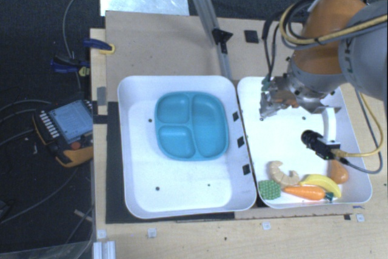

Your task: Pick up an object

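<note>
My gripper (265,107) hangs over the far left part of the right bin (276,142), well above the toys. Along that bin's near edge lie a green piece (270,190), a beige curved piece (282,174), an orange carrot (304,193), a yellow banana (321,182) and a small brown-orange item (339,172). Nothing shows between the fingers.
The left bin (139,148) holds a blue divided plate (191,125). A grey pole (203,3) slants in from the top toward the bins' far edge. Clamps and a blue device (68,123) lie off the bench at the left.
</note>
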`<action>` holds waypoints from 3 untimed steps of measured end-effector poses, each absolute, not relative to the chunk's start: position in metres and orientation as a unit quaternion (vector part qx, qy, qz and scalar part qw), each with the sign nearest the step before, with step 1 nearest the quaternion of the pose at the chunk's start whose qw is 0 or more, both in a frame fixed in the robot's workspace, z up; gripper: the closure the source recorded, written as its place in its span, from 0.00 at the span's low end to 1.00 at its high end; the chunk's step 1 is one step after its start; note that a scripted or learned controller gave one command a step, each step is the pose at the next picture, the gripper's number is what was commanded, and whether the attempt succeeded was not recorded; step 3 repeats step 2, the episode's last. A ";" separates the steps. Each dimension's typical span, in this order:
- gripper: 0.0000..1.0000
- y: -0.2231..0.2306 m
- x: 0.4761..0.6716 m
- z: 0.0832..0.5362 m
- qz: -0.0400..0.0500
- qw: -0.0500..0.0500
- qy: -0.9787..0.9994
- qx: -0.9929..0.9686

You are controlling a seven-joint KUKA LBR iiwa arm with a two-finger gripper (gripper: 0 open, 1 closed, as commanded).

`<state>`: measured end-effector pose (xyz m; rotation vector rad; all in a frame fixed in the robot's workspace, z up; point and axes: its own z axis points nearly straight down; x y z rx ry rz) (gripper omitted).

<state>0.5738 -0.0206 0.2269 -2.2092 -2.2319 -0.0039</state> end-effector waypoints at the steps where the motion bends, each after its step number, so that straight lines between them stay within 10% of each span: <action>1: 1.00 0.027 0.575 0.218 -0.001 0.001 -0.711 -0.704; 3: 1.00 0.084 0.583 0.214 -0.002 0.001 -0.711 -0.703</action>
